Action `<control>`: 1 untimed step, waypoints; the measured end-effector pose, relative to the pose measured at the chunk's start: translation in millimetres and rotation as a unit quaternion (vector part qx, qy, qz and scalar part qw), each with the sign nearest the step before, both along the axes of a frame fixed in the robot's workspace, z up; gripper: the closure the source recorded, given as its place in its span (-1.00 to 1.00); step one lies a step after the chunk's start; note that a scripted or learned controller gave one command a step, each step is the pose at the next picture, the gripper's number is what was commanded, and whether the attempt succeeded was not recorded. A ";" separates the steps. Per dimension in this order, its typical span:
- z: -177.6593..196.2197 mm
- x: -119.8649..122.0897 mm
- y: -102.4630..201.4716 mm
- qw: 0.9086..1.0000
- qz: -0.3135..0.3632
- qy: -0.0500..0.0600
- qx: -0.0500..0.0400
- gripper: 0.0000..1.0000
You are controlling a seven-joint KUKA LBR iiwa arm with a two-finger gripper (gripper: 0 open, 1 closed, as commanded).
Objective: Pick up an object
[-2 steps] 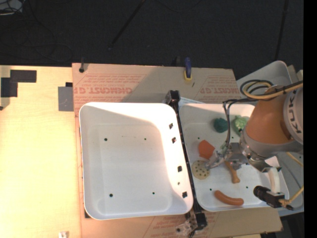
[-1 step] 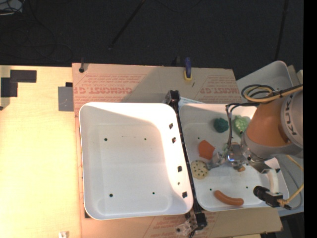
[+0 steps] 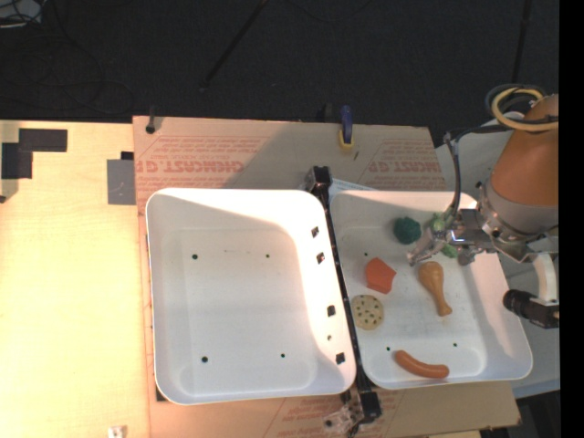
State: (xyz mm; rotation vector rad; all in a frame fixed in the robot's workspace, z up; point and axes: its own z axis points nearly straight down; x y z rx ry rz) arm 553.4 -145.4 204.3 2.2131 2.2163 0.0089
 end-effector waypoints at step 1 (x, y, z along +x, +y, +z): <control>-100.6 11.9 15.5 1.000 -0.002 0.001 0.000 -1.00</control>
